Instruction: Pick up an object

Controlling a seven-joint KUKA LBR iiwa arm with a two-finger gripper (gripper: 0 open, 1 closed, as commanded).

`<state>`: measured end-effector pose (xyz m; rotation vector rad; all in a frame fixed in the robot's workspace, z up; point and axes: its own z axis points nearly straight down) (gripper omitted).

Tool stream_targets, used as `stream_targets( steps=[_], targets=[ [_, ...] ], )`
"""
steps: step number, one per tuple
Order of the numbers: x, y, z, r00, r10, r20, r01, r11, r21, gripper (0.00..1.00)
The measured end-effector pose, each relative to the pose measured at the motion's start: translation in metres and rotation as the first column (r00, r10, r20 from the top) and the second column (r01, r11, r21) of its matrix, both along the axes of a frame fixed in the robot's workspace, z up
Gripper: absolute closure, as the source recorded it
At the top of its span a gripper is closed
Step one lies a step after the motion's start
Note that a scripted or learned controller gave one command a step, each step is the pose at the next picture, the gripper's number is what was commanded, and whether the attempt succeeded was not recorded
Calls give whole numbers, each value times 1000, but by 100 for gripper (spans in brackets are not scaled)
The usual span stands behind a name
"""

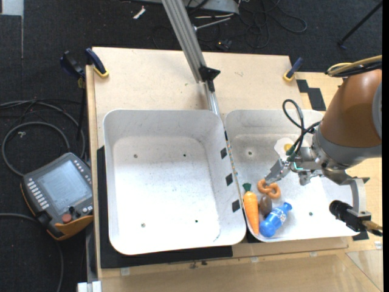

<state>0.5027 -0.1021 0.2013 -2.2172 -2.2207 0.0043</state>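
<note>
The metal two-finger gripper (271, 175) hangs low inside the right-hand shallow white plastic bin (255, 135), its thin fingers pointing down and to the left toward the bin's near left corner; whether those fingers are spread or pressed together cannot be told from this slanted view, and nothing is plainly seen between them. Just below the fingertips lies a small orange ring-shaped toy (270, 189), close enough that contact with the gripper cannot be judged. Beside the ring, on its left, an orange plastic carrot with a green top (250, 208) lies lengthwise along the bin's left wall, green end pointing away from the near rim. Just below the ring sits a small dark brownish object (265, 205), too unclear to name, and against it on the right rests a blue plastic bottle with a pale cap (274, 218), tilted with its cap end up and to the right, its base near the bin's near rim. All four things cluster in the bin's near left corner. The grey arm with its orange band (355, 117) comes in over the bin's right side, with a black cable (293, 115) looping above the wrist. The second white bin (164, 123) adjoins the first on the left, both on a pale wooden bench (158, 78). Well to the left of the bench, on the dark floor, lies a grey and orange handheld control pendant (58, 193).
</note>
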Motion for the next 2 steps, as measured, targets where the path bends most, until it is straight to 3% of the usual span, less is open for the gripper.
stream_targets(
  steps=[1,2],
  targets=[
    [1,0,2,1000,-2,4,2,1000,0,0],
    [-2,7,-44,1000,-2,-1,2,1000,1,0]
  ],
)
